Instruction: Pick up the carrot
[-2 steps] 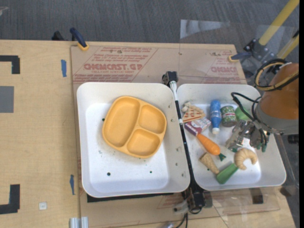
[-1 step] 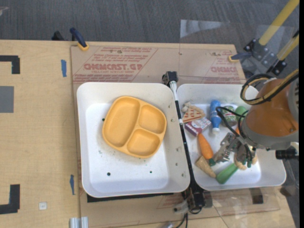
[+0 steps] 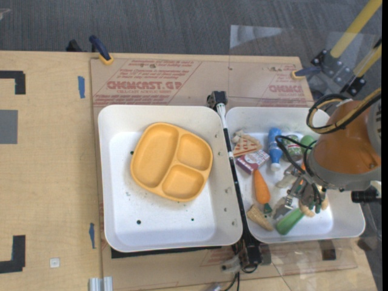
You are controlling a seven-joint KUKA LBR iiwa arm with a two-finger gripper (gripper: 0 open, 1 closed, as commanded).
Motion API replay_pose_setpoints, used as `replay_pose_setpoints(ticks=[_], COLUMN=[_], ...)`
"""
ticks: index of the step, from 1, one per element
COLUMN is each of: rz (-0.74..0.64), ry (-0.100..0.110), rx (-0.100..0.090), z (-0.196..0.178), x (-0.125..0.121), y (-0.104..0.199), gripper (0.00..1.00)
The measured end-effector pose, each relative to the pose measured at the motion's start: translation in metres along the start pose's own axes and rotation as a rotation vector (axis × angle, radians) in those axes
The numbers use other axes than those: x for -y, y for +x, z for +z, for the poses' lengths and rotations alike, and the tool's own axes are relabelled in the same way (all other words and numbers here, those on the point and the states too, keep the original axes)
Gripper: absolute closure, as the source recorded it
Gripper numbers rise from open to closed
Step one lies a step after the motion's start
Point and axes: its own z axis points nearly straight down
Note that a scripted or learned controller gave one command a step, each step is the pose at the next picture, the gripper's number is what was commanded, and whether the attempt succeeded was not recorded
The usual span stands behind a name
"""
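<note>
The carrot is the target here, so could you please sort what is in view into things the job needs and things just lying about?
Belongs to the job:
- carrot, lying in the right bin
- gripper, low over that bin, right of the carrot

Just lying about:
- yellow divided plate in the left bin
- pizza slice toy
- blue bottle
- green cylinder

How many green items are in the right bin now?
2 that I can make out: a green cylinder at the front by the gripper, and a green piece near the back. The arm may hide more.
</note>
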Motion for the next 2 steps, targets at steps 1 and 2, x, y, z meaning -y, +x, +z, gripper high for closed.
replay_pose_setpoints(ticks=[1,2], rz=[0.227,0.597], ry=[0.002,0.005], rx=[-0.009,-0.012], z=[0.003,0.004], x=[-0.056,-0.07], y=[-0.058,-0.091], gripper=[0.0,0.0])
